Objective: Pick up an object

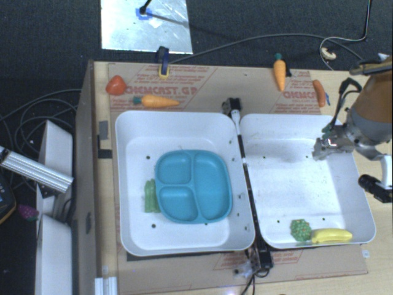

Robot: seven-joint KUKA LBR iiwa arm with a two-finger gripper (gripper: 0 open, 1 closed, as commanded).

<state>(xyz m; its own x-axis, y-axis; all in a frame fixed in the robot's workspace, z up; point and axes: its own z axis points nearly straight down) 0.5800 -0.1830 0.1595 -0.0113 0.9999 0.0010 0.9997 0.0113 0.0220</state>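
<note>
In the right bin (276, 165), a green broccoli piece (300, 229) and a yellow banana (332, 235) lie together by the front wall. A green leafy piece (150, 196) lies in the left bin (132, 165), against the left side of a blue divided plate (193, 185). My gripper (323, 146) hangs over the right bin's far right part, well behind the banana and broccoli. The grey wrist with its orange band (373, 106) rises above it at the right edge. I see nothing held in the gripper.
On the cardboard behind the bins lie a red tomato (115, 85), a carrot (156, 101), a second carrot (280, 72) and an orange chili (319, 92). A blue clamp (163, 60) stands at the back edge. Cables trail left of the bench.
</note>
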